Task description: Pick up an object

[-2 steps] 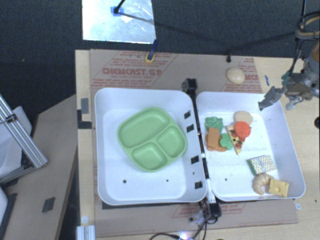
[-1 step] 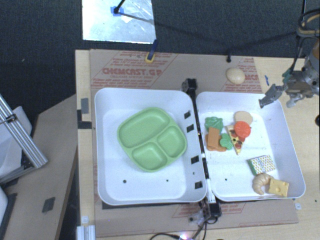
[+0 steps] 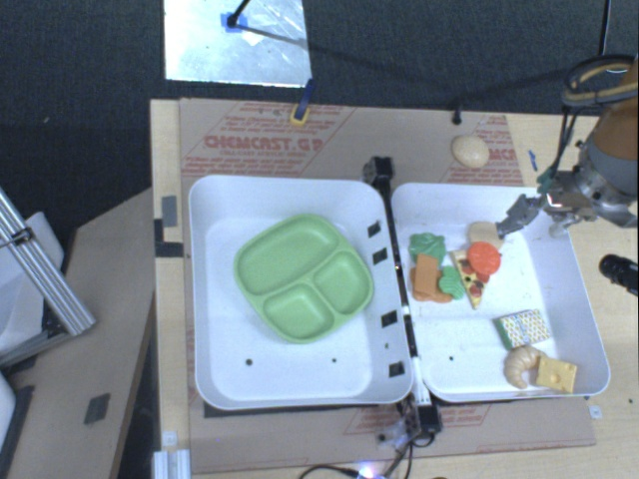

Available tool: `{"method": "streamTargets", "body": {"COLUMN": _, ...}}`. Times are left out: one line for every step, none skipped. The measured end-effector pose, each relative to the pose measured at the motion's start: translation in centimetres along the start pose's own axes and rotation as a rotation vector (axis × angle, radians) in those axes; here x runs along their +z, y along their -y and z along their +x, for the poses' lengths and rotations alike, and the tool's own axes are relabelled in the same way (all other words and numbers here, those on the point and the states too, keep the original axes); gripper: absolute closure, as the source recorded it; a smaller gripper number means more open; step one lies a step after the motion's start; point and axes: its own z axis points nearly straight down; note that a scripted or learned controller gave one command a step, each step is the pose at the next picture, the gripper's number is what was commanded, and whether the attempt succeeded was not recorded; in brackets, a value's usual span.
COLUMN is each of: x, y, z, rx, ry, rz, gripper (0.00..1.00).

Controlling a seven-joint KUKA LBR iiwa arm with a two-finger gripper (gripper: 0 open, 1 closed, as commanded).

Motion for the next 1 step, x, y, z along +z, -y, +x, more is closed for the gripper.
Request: {"method": "streamTargets", "body": {"x": 5.27, "y": -1.1, "z": 0.07, "rx": -0.001, "ry": 0.001, "rz": -0.003, "gripper": 0.0}}
